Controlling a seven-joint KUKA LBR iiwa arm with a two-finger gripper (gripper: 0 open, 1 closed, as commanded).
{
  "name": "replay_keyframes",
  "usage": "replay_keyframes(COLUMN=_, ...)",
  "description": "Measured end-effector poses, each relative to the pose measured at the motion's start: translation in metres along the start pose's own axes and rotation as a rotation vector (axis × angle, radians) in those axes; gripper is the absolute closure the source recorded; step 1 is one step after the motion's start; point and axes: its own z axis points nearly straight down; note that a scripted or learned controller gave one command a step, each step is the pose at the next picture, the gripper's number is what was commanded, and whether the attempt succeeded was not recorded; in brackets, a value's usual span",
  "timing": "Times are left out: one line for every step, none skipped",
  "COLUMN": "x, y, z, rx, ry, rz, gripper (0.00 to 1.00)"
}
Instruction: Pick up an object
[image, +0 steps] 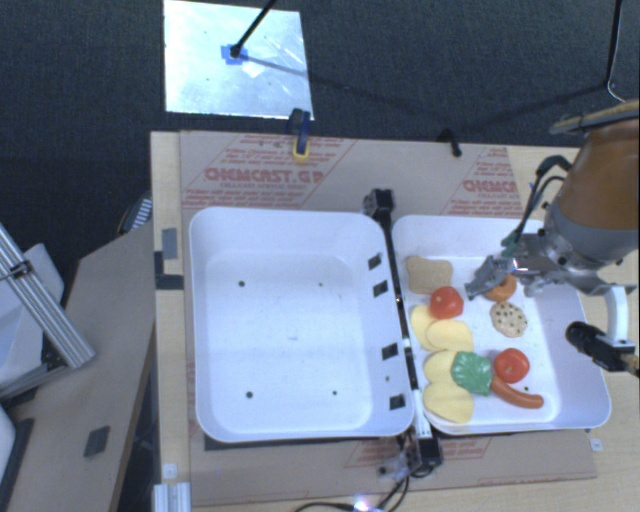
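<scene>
The hand (497, 277) hangs low over the right white plastic bin (575, 400), in its upper part, just above a small orange round toy piece (503, 289); whether it is spread or pressed together I cannot tell, and nothing is seen pinched in it. This orange piece looks to me like light, stiff plastic play food with a smooth skin, so it may slip; I judge the best hold is across its middle, from two opposite sides. At about 9 o'clock from it lies a small red round tomato toy (446, 301), at 6 o'clock a brown spotted cookie toy (508, 319), and at 10 o'clock a tan bread-slice toy (429, 272). These neighbours are near but apart from it, so a little room stays around it. The bin's upper wall is near at 12 o'clock. The left white bin (215, 300) offers wide open room on the desk (260, 165).
</scene>
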Motion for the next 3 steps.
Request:
replay_keyframes(x=0.022, y=-0.006, z=0.151, rx=0.004, ry=0.003, rz=-0.002, gripper=0.0)
replay_keyframes(x=0.021, y=-0.001, z=0.131, rx=-0.013, ry=0.001, rz=-0.004, gripper=1.0)
replay_keyframes(x=0.021, y=-0.003, z=0.133, rx=-0.007, ry=0.001, rz=-0.002, gripper=0.0)
